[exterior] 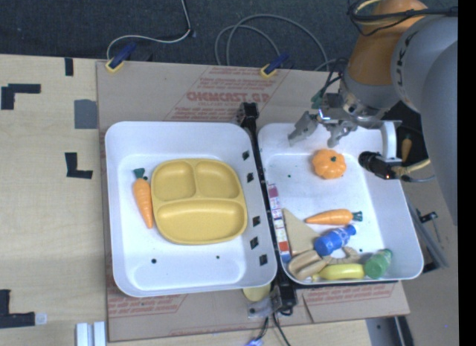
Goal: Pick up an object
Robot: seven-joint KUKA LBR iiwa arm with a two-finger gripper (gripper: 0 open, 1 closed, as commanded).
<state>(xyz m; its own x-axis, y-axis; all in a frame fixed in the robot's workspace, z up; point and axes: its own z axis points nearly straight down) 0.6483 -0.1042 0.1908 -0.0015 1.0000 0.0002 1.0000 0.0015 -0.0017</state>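
**Hand poised over the far end of the right bin, pumpkin just below it**

Here's the arm [405, 47] reaching in from the right, wrist bent down over the right bin [398, 210], and the hand [321, 130] hangs at the bin's far edge. Its two fingers are spread wide apart, one angling left, one pointing down, and there's nothing between them. Open and empty, that reads like a hand lined up for a descent, not one carrying anything.

The likeliest target, I'd say, is the small orange pumpkin [329, 164]. It sits alone on bare white floor in the far half of the right bin, just on the near side of the hand and a touch to the right, apart from the fingertips. Standing clear of everything else, it's the easiest thing to close on.

The rest of that bin is crowded into the near end: a carrot [332, 217], a blue bottle [332, 241], a yellow banana-like piece [343, 270] and something green [377, 263] in the corner, packed close enough to make a clean grasp harder.

Over in the left bin [123, 151], a yellow divided plate [198, 200] fills the middle, with a second carrot [143, 200] lying beside its left edge. Both are well apart from the hand.
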